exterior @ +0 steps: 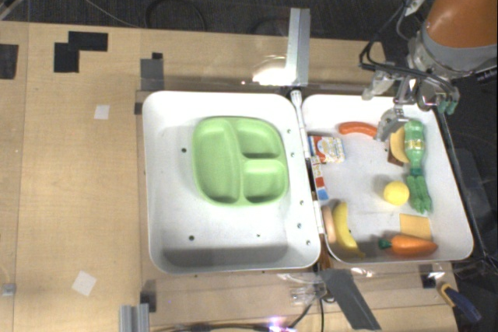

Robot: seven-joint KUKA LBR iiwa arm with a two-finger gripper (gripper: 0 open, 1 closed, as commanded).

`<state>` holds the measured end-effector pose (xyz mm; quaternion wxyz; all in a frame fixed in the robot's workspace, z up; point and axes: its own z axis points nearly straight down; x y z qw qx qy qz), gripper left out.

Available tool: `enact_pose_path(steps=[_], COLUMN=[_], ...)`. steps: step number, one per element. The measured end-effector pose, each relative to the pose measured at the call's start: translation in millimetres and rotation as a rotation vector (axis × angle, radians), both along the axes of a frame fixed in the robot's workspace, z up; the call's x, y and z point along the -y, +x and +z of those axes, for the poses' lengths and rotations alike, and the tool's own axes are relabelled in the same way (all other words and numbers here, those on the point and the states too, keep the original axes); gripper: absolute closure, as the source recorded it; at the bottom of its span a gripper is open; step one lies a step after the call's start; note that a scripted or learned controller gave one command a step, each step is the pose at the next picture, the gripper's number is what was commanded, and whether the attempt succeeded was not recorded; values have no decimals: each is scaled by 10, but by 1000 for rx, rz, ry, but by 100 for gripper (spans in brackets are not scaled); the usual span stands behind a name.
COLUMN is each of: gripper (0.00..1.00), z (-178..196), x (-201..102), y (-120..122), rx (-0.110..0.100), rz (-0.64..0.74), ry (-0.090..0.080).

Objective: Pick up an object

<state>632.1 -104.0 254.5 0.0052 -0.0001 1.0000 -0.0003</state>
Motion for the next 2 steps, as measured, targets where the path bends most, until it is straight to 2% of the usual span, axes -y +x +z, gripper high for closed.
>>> enact_pose_path(steps=[1,2], gripper=[0,0], z=[-1531,-1650], x=[324,588], y=[-110,-471], rx=[-13,4], rz=[-61,-74], ry=[3,-1])
